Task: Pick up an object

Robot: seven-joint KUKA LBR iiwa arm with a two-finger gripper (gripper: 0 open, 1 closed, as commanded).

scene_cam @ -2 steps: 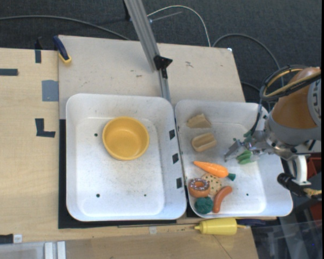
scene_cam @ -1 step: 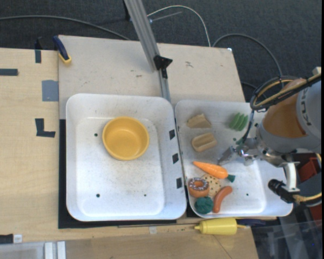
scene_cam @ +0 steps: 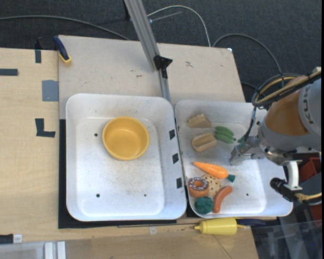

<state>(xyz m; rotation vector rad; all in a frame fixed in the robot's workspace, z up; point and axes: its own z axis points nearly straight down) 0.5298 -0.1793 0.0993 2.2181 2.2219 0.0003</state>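
The right bin [scene_cam: 254, 201] holds several toy foods: two tan bread pieces [scene_cam: 203, 141], a green pepper [scene_cam: 223, 134], an orange carrot [scene_cam: 211, 169], a sprinkled donut [scene_cam: 197, 185], a red sausage [scene_cam: 222, 197] and a dark green piece [scene_cam: 203, 204]. My gripper [scene_cam: 241, 153] hangs low over the middle of the right bin, just right of the carrot and below the pepper. Nothing shows between its fingers.
A yellow bowl [scene_cam: 125, 138] sits in the left bin [scene_cam: 86, 198]. A yellow bottle [scene_cam: 218, 226] lies on the bench in front of the right bin. A grey metal pole [scene_cam: 146, 28] slants down to the bins' back edge. Cables loop behind the arm at right.
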